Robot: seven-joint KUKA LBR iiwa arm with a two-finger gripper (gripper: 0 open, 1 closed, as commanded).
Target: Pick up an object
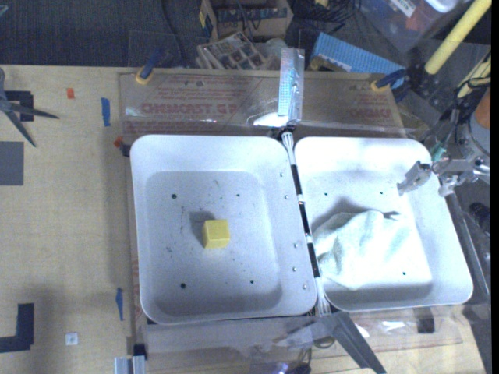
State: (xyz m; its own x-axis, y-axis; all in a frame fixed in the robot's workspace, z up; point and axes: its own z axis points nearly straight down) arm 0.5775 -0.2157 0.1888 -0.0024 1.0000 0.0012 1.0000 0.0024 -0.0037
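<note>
**Front Strut to Gripper: Pick Hazards**

Nearest the lens: grey strut [343,340], crossing below the front rims of both bins. Not part of the pick; disregard.

1. Candidate objects
- Yellow block [217,234]: flat on the floor of the left bin [140,209], near its centre, clear of every wall.
- White cloth [360,244]: crumpled in the right bin [460,280], front-left portion, close to the divider between the bins.

2. Gripper position
- Gripper [414,178]: at the right bin's far-right corner, apparently above the floor.
- Jaw opening: cannot be told at this resolution.
- Nothing seen held.
- Cloth: near, toward the front and left of the jaws, not touching.
- Block: well apart, across the divider in the other bin.

3. Likely faults
- Descent at the present spot: probable closure on bare bin floor, with nothing beneath the jaws.
- Cloth grasp: risk of pinching one loose fold only and losing it on the lift; white on white also gives poor contrast.
- Block grasp: long traverse required; risk of nudging the block aside on an off-centre approach.
</note>
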